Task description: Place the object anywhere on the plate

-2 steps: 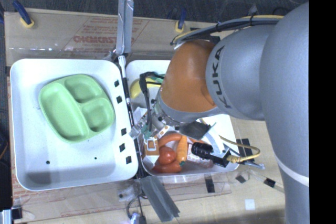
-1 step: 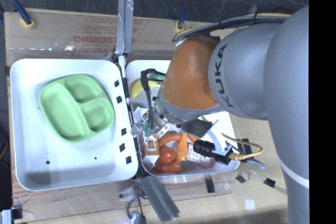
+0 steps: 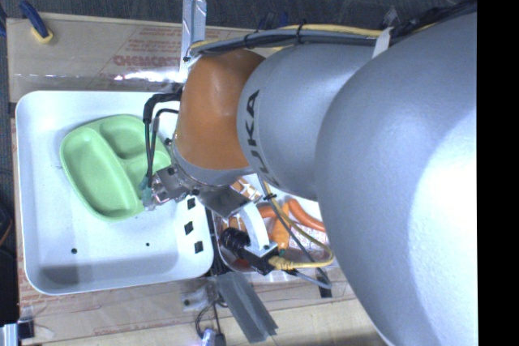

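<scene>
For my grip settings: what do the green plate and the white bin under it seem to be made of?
Green plate: probably moulded plastic, smooth and matte, with soft rounded compartment edges. White bin: likely plastic too, slightly glossy, with rounded corners and faint reflections.

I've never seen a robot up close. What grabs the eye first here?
The huge grey robot arm with its orange band dominates, sweeping in from the right and covering much of the bench. Beneath it, in the shallow white plastic bin on the left, lies a pale green divided plate, near the arm's tip.
</scene>
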Tool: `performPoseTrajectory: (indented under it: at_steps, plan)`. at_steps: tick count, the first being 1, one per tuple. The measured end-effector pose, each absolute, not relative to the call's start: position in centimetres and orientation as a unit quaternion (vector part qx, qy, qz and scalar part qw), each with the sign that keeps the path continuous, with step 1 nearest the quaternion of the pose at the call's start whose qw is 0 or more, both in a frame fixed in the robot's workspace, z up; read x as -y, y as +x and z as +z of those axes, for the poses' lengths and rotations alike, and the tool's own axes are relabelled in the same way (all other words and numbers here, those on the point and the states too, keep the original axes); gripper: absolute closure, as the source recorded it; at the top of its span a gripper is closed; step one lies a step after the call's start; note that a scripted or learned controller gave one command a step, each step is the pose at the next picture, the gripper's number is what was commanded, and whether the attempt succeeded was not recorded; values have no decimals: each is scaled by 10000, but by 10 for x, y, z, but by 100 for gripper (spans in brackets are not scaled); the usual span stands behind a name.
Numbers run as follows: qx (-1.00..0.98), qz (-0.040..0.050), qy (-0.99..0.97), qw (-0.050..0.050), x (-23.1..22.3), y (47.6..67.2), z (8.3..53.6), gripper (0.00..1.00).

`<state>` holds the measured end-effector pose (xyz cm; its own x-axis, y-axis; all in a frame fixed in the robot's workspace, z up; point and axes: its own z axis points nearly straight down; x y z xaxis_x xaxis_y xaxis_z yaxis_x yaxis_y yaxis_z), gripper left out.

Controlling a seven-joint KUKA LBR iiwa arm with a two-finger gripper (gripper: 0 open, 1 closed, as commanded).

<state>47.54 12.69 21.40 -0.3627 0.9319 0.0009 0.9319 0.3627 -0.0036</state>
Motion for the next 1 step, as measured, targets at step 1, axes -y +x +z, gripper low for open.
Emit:
performPoseTrajectory:
  at_steps: [1]
  plan:
    - [7923, 26, -6101, 28, -124, 475, 202, 100]
